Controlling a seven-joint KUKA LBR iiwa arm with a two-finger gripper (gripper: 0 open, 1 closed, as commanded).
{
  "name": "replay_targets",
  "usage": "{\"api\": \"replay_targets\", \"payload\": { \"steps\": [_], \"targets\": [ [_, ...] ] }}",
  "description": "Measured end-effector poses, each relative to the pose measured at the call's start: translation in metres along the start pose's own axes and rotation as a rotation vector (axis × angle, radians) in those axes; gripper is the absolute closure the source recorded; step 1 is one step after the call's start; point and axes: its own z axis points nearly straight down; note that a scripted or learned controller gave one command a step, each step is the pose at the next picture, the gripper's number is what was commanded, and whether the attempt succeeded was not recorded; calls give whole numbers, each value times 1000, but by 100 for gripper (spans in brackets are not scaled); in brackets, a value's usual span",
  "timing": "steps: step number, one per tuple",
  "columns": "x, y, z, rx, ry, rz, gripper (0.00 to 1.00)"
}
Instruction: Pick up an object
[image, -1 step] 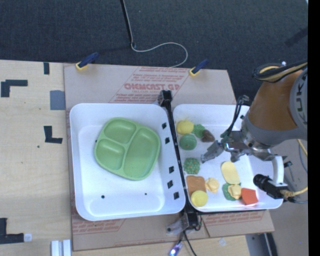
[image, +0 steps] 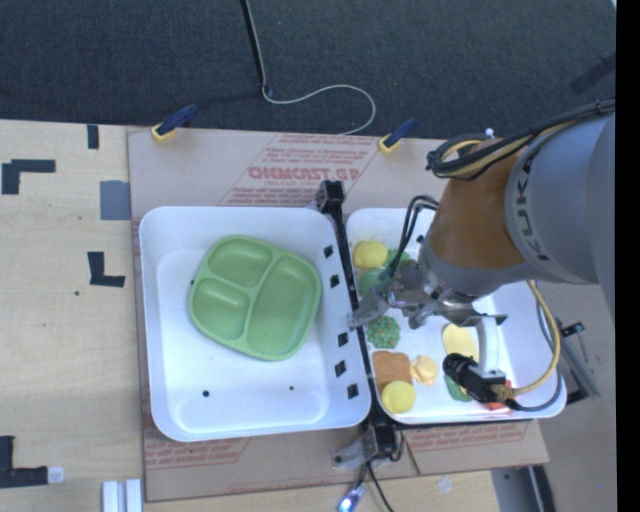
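The right bin (image: 530, 300) holds several small toy foods. A yellow lemon-like piece (image: 370, 253) lies at its far left, with a green piece (image: 373, 281) just below it. Further forward are a green broccoli-like piece (image: 383, 331), an orange-brown piece (image: 391, 366), a yellow ball (image: 398, 397) and a pale yellow piece (image: 425, 371). Another yellow piece (image: 459, 340) lies to the right of them. My gripper (image: 388, 308) hangs low over the bin's left side, directly above the broccoli-like piece. The wrist hides the bin's middle.
The left bin (image: 165, 330) holds a green divided plate (image: 255, 296). A black divider (image: 345, 300) runs between the bins, close to the gripper's left. Cables and a black-and-red fitting (image: 478, 382) hang from the arm over the right bin's front.
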Motion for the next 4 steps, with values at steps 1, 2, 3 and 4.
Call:
{"api": "replay_targets", "payload": {
  "steps": [1,2,3,4],
  "targets": [
    [75,-32,-4,0,0,-1,0],
    [71,-31,-13,1,-2,5,100],
    [117,-20,-143,-17,1,-2,100],
    [56,-31,-242,-17,-3,11,100]
  ]
}}
